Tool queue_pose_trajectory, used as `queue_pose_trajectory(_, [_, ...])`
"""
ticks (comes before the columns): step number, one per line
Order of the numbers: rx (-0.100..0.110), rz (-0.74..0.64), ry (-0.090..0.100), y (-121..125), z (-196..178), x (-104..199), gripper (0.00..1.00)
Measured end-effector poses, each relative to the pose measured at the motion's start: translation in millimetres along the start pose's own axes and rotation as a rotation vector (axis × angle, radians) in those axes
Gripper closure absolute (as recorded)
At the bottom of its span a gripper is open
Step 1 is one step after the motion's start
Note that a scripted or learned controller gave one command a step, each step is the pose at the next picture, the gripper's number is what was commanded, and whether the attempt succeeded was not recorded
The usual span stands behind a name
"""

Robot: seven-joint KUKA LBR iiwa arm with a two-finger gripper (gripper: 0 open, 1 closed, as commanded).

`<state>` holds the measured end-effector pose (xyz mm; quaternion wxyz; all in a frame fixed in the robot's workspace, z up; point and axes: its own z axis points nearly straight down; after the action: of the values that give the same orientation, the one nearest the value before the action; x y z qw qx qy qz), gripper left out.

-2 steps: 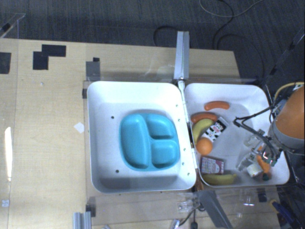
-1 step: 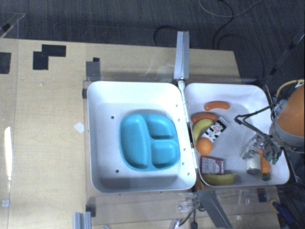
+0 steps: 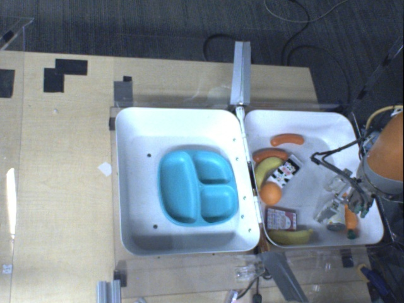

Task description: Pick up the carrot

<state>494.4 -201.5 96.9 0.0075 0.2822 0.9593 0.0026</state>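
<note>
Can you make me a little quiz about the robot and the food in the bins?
1. True or false: the blue tray lies in the left bin.
2. Where is the carrot? A) on the blue tray B) in the right bin's near right corner, by the gripper C) on the wooden bench outside the bins
3. Fill in: the round orange sits just below a yellow ____ in the view.

Key
1. True.
2. B. The carrot lies close beside the gripper, at the right bin's edge.
3. Banana. A second banana lies along the right bin's near edge.
</note>
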Motion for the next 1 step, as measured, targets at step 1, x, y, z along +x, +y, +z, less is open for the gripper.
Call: queue_pose_trajectory(1, [0.006, -0.256, 0.009, 26.5, 10.0, -34.1, 0.00])
